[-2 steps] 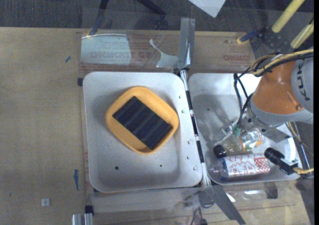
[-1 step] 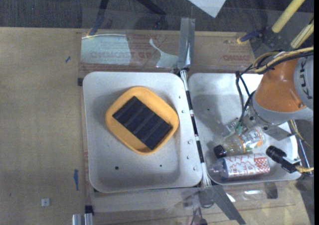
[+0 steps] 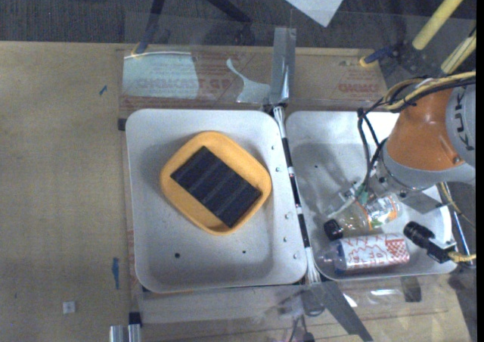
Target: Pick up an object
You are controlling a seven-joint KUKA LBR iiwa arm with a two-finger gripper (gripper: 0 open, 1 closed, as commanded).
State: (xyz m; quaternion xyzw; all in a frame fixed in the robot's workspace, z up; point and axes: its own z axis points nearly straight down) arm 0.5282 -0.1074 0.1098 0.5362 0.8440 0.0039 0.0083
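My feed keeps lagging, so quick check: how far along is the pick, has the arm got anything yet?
Nothing looks lifted yet. The yellow-orange tray with a dark ribbed panel lies in the left white bin. In hand: the gripper is down in the right white bin, right at the clear plastic bottle; a grasp cannot be confirmed. The red-and-white patterned tube lies nearby. Left: securing and lifting one object.

Showing faint reddish print on the clear sheet (image 3: pixel 198 79) behind the bins, too blurred for reading. Bearing a red-and-white pattern on the tube (image 3: pixel 372 251), no words legible. Carrying dark letters on the arm (image 3: pixel 461 117), cropped, unreadable.
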